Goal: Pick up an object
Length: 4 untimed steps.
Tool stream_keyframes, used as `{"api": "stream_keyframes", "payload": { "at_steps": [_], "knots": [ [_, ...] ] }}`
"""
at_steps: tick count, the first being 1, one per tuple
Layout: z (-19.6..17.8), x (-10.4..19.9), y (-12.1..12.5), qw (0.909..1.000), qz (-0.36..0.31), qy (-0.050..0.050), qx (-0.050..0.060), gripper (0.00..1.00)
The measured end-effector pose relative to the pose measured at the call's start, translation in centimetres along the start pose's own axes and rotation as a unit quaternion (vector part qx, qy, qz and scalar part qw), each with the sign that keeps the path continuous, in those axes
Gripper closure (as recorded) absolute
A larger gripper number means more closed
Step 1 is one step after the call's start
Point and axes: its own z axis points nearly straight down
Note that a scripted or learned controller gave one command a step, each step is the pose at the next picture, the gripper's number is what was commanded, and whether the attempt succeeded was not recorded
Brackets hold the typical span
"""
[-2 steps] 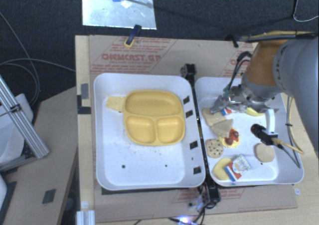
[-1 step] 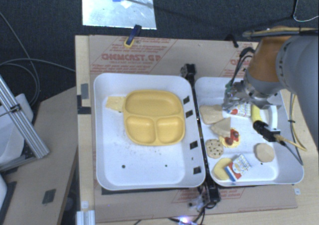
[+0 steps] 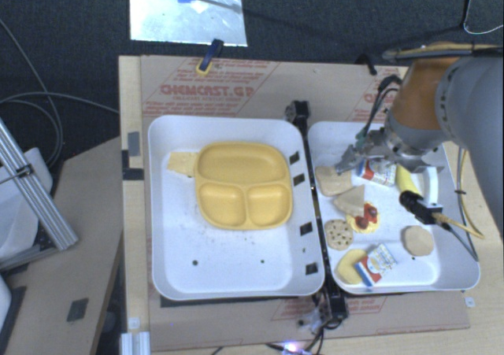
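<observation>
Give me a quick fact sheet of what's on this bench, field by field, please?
left bin: holds a yellow divided plate and a pale flat piece at the plate's left edge
right bin: holds toy food, among them a chocolate-chip cookie, a banana and a round biscuit
arm: reaches in from the right
gripper: low over the right bin's upper left part
held object: cannot tell

1 fixed camera looks down at a slant from above the bench [image 3: 236, 78], far enough back to take in both white bins [image 3: 165, 267] whole, with the arm [image 3: 465, 101] entering from the right.
</observation>
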Motion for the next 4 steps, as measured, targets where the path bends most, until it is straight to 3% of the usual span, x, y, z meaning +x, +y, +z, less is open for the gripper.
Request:
{"api": "stream_keyframes", "payload": {
  "at_steps": [1,2,3,4],
  "knots": [
    [1.5,-3.3,4.1,1.0,0.0,0.004,0.005,0.0],
    [-0.2,-8.9,4.5,1.0,0.002,0.003,0.008,0.0],
    [1.4,-2.3,4.5,1.0,-0.003,0.0,0.002,0.0],
    [1.1,0.5,-0.4,1.0,0.0,0.001,-0.001,0.0]
  ]
}}
